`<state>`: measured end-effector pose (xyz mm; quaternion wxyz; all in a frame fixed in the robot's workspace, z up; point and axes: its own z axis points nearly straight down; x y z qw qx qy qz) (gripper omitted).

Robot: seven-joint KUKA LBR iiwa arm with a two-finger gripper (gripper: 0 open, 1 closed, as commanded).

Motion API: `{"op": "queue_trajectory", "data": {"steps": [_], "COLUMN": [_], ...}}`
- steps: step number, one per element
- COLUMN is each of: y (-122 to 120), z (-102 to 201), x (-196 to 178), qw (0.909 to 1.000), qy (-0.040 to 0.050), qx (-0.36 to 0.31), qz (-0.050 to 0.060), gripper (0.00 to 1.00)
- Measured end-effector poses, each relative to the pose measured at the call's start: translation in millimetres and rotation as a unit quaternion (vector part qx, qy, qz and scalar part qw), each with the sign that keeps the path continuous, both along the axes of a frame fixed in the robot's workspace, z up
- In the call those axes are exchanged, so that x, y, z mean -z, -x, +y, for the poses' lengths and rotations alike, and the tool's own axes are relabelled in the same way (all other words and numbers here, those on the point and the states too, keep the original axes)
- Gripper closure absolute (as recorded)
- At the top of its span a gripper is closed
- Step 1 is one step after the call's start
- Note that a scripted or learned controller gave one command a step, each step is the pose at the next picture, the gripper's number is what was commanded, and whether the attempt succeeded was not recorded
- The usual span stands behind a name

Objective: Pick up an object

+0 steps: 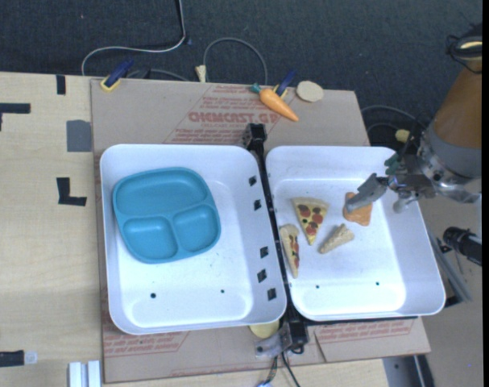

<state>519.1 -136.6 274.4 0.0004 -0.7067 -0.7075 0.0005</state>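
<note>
The right bin [389, 297] holds several toy foods. A pizza slice [311, 217] lies near its middle, a tan wedge [337, 238] is just right of it, and a narrow slice [290, 247] rests against the left wall. An orange wedge [358, 212] sits toward the right side. My gripper [381, 200] hovers over the bin's right part, open, with its fingers spread. The left finger [366, 192] ends right above the orange wedge. Nothing is between the fingers.
The left bin [115, 297] contains a blue divided plate [166, 214]. Behind the bins, on the cardboard, lie a toy carrot [277, 104] and a tan disc [310, 92]. Black clips [254, 138] mark the shared wall. Cables trail along the back.
</note>
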Motion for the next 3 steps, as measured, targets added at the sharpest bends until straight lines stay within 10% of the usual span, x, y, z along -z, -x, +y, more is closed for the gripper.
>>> {"op": "queue_trajectory", "data": {"steps": [1, 2, 3], "y": [-20, -69, -69], "z": [40, 31, 31], "x": [159, 190, 177], "qw": [1.0, 1.0, 1.0], "qy": [0.0051, 0.0016, 0.0018], "qx": [0.003, 0.0, 0.0], "qz": [-0.003, -0.001, -0.003], "gripper": [0.0, 0.0, 1.0]}}
